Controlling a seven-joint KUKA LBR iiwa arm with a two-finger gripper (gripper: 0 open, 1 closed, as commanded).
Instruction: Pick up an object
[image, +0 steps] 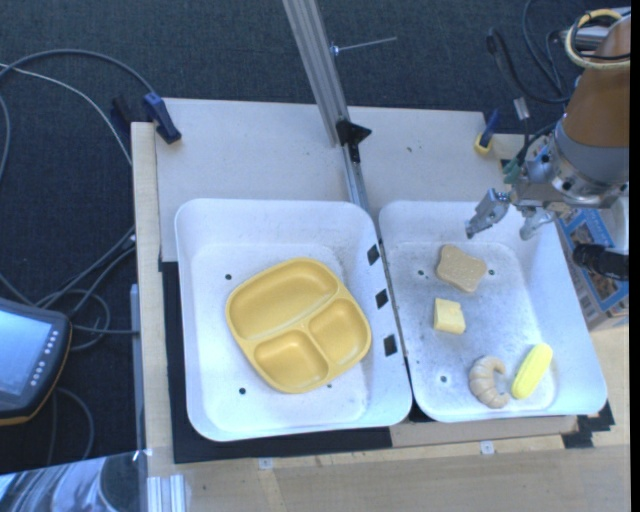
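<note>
Bread slice (461, 268) in right bin (560, 300), just below spread, empty fingers (508, 217) of raised arm (600, 110).

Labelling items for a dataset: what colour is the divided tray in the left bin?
Yellow; the divided tray shows best in the camera view.

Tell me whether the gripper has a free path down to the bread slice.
Probably yes: the gripper hangs open just above the bread slice, and nothing lies between them.
</note>
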